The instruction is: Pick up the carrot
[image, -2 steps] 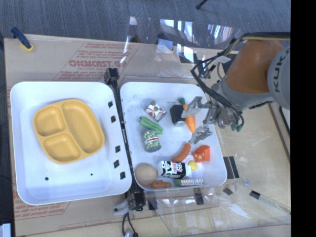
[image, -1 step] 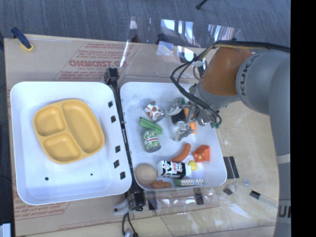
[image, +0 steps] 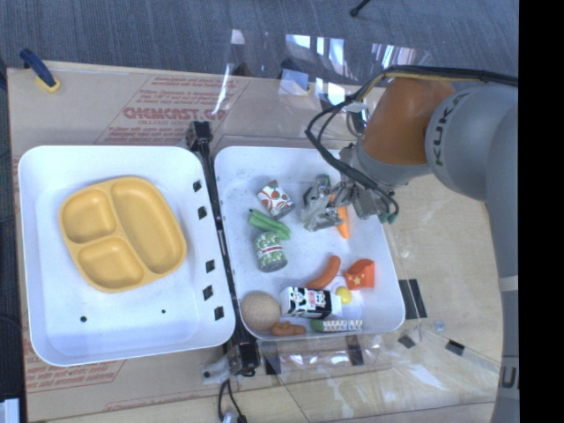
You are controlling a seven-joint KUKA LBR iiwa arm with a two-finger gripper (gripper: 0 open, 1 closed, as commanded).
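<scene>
A yellow three-compartment plastic plate (image: 122,232) sits in the left shallow white bin (image: 35,324) on the cardboard-covered worktop (image: 132,104).
In the right white bin (image: 233,170): a small red-and-white can (image: 276,199), a green pod (image: 269,223), a green-labelled jar (image: 270,252), a red sausage (image: 323,271), a red wedge (image: 359,274), a black-and-white cow-print carton (image: 307,301) and a beige ball (image: 259,311).

Two white bins sit side by side: the left bin (image: 35,324) holds one yellow divided plate (image: 122,233). The right bin (image: 231,170) holds one carrot (image: 343,224) at the jaws, two small cans (image: 275,199) (image: 270,251), one green pod (image: 267,224), one sausage (image: 323,271), one red wedge (image: 359,274), one round tan ball (image: 259,310) and one cow-print carton (image: 308,301).
</scene>
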